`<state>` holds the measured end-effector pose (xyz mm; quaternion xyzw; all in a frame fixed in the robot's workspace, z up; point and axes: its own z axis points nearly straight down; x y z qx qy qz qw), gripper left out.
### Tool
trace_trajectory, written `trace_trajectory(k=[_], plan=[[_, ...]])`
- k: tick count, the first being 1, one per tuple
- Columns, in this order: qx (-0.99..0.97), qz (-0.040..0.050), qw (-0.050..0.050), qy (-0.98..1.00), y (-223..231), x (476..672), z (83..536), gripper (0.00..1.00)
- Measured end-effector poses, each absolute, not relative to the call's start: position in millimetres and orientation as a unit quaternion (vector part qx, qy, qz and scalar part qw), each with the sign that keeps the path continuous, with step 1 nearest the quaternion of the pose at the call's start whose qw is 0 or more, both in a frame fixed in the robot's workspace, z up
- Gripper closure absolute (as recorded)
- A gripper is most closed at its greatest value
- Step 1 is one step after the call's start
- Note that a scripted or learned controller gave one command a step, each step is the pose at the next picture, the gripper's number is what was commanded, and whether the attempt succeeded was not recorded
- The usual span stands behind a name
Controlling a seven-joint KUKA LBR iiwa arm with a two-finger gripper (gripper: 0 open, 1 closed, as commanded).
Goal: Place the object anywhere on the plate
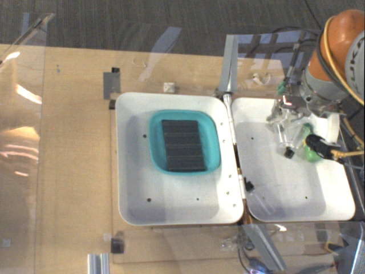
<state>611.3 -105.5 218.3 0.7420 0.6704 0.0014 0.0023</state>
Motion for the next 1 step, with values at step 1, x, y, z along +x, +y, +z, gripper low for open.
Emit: trace_trajectory(k=[1], plan=[[0.653, 0.0016, 0.002, 0.758, -32.4, 542.7, 184.6, 1.00]])
